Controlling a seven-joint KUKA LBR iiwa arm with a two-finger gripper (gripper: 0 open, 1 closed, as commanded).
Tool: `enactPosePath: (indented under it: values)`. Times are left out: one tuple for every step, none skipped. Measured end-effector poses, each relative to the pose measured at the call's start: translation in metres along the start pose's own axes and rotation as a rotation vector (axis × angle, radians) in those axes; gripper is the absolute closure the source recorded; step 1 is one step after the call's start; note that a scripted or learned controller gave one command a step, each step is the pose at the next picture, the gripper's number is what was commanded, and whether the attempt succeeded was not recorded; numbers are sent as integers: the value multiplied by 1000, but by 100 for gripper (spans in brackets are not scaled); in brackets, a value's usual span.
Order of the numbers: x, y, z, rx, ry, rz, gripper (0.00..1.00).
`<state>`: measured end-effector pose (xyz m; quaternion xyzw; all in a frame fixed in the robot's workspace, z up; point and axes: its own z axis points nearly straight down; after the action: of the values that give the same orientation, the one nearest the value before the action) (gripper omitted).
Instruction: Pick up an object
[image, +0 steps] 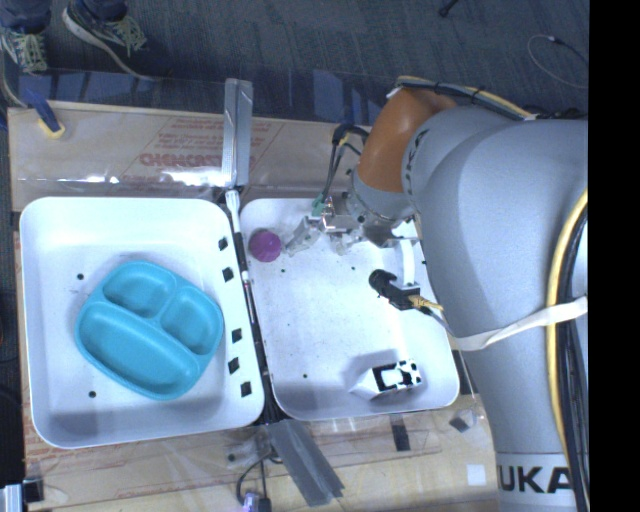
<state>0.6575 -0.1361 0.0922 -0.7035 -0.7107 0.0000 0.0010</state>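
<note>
Lying in the left bin (40, 300) is a blue divided plate (150, 328); in the right bin (330, 400) a small purple ball (265, 245) sits just left of the gripper (312, 232), whose state I cannot tell; a black-and-white block (397, 377) rests near the front right corner

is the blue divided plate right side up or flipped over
Right side up: the blue divided plate in the left bin shows its three hollow compartments facing the camera.
</note>
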Motion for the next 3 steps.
enactPosePath:
  values:
    - [-8,-93,1,2,0,4,0]
    - [13,-5,0,-1,-2,2,0]
    - [40,-79,1,3,0,5,0]
